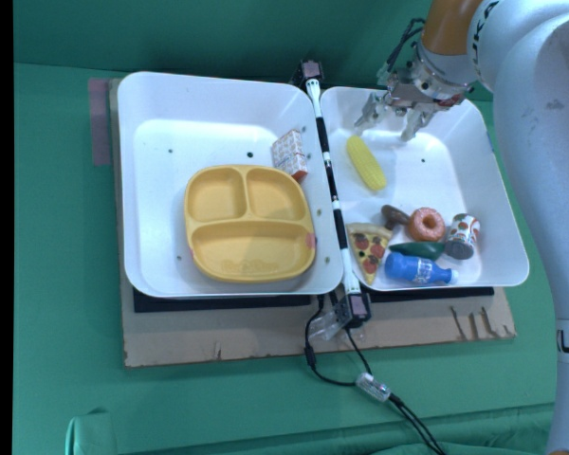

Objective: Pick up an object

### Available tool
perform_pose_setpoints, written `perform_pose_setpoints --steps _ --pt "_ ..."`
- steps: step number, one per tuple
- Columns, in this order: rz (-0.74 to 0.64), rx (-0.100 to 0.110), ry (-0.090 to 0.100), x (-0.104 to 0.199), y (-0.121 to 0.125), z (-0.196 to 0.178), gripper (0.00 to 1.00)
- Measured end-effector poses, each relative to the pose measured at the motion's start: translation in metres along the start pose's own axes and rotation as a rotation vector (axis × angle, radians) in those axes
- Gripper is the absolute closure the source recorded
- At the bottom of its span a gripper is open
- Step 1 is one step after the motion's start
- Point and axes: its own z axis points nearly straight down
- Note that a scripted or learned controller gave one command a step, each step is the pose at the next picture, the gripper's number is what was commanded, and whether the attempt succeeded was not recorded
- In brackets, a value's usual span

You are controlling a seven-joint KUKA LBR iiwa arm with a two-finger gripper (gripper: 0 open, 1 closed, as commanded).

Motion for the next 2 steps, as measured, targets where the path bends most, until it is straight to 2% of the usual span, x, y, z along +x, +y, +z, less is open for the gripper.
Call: perform_pose_setpoints --steps 2 --pt "-0.001 0.0 0.001 0.0003 0.0001 0.0 0.0"
